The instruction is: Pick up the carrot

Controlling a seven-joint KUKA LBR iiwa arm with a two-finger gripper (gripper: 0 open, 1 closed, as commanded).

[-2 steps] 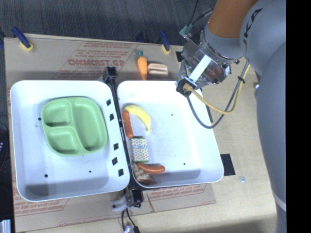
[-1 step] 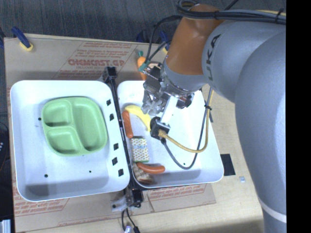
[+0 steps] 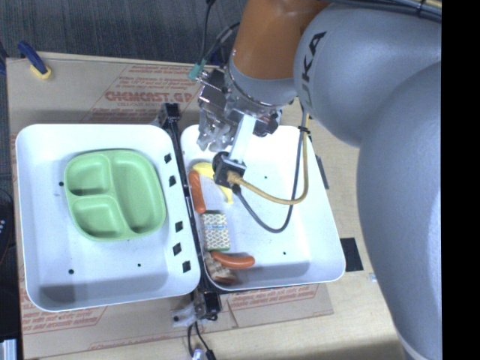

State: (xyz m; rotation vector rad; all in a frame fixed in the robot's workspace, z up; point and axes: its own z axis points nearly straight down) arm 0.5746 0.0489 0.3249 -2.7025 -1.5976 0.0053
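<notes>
The carrot (image 3: 197,190) lies in the right bin (image 3: 300,231), against its left wall, with a yellow piece (image 3: 223,192) just beside it and a checkered block (image 3: 216,229) and a sausage (image 3: 234,259) below. The end effector (image 3: 212,137) hangs over the bin's upper left corner, just above the carrot; I cannot tell how far open it is. Nothing seems lifted yet, so the whole grasp remains, and the green tray (image 3: 115,193) sits in the left bin (image 3: 37,223).

glossy white plastic bins (image 3: 45,223), matt green tray (image 3: 114,193)

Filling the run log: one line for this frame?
arm: over right bin | gripper: above carrot, fingers unclear | carrot: lying in bin, not held
</notes>
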